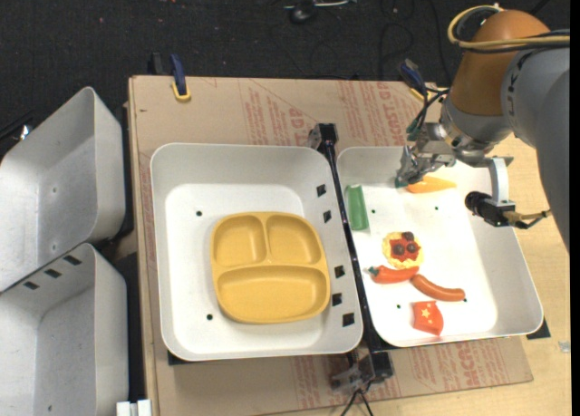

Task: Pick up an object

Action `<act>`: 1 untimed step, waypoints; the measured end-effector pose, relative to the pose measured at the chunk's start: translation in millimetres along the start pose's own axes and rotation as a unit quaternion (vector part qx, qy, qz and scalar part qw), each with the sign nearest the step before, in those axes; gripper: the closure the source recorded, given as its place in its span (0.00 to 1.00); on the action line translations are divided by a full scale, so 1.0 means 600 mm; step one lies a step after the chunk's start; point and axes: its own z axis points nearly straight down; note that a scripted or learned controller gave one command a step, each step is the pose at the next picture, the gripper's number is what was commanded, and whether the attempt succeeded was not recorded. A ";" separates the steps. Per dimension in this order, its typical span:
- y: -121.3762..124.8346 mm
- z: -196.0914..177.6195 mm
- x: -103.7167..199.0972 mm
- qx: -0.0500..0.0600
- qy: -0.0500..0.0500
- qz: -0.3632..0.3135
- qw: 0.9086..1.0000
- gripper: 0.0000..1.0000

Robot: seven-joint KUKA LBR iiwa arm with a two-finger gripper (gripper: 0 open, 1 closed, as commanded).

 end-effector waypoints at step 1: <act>0.000 -0.073 -0.007 0.001 0.000 0.001 1.000 1.00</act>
